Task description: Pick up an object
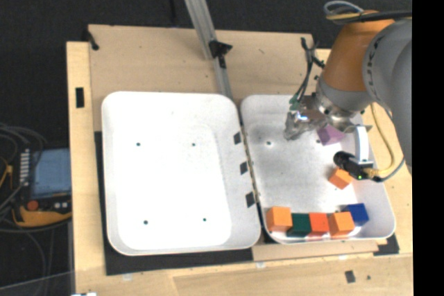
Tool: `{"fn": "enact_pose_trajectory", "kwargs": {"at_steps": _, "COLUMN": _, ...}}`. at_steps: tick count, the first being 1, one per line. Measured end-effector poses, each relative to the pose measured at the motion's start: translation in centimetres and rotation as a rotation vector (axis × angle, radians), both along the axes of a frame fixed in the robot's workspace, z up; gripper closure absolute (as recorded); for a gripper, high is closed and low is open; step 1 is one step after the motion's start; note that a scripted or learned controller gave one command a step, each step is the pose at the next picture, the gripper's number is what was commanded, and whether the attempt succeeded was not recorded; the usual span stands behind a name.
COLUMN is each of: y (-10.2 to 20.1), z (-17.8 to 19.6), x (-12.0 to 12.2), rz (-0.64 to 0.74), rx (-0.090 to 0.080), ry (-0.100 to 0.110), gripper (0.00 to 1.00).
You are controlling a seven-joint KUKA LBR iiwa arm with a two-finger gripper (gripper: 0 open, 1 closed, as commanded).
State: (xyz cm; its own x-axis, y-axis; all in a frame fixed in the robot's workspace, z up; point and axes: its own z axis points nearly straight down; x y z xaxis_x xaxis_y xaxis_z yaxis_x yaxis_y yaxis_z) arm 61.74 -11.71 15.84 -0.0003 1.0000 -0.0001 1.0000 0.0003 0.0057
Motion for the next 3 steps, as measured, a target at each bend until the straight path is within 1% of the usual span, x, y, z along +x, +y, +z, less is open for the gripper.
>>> {"fn": "enact_pose_trajectory", "kwargs": {"at_steps": 2, "y": -0.4, "z": 13.0, "x": 0.6, "rz": 0.005, "rx": -0.002, "ry": -0.003, "gripper": 1.00}}
{"fn": "enact_pose_trajectory", "kwargs": {"at_steps": 3, "y": -0.5, "z": 14.2, "x": 0.7, "rz": 0.008, "rx": -0.001, "ry": 0.002, "gripper": 1.00}}
